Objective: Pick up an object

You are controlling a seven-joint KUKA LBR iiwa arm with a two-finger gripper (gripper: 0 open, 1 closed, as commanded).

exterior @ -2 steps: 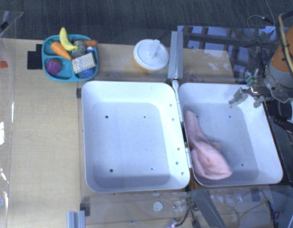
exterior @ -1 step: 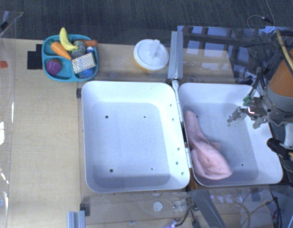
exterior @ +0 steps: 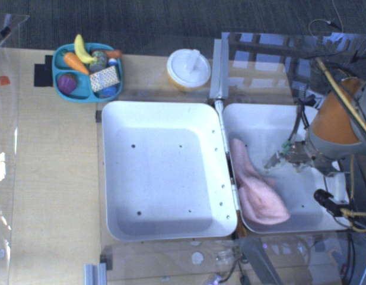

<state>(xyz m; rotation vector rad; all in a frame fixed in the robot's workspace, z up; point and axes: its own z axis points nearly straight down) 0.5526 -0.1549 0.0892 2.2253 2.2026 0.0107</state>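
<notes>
In the camera view, two white bins are sitting side by side on the wooden bench. The left bin [exterior: 162, 171] is showing its bare white floor with a few small dark dots. The right bin [exterior: 263, 126] is holding a pink cloth [exterior: 257, 189], which is lying crumpled along the left wall of this bin, stretching from the middle toward the near corner.

The grey arm [exterior: 337, 123] with its orange band is reaching in from the right side and is hanging over the right bin. The gripper [exterior: 276, 159] is pointing to the left, just beside the upper part of the pink cloth, but apart from it. Its thin fingers are too small and blurred here, so I cannot tell if they are spread or together. Nothing is showing between them.

Behind the bins, a blue tray [exterior: 59, 70] with toy food, such as a banana [exterior: 83, 50] and a carrot [exterior: 75, 62], is standing on the bench. A white lidded cup [exterior: 188, 68] is standing near the far edge, between the two bins.
</notes>
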